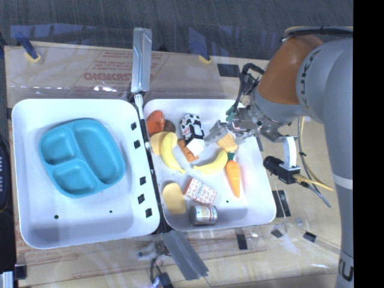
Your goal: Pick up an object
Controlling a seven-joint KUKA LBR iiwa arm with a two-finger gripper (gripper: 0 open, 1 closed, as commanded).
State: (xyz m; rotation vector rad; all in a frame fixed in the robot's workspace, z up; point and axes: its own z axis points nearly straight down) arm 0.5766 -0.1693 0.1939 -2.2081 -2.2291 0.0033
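Fig.: KUKA arm (306, 71) reaching into rt bin (258, 212) of two white bins on the tabletop.
Red print behind the bins read approx. "CHEMCAST" (107, 75); arm lettering was too foreshortened to read. Lt bin (24, 179) held 1 blue divided tray (82, 155). Rt bin held 2 bananas (169, 150) (212, 162), 1 carrot (233, 176), 1 can (204, 215), 1 red-patterned packet (200, 191), 1 black-and-white cow toy (192, 126). The hand (225, 132) was over the bin's upper rt part, above a small tan block (227, 143); whether spread or pinching, can't tell.
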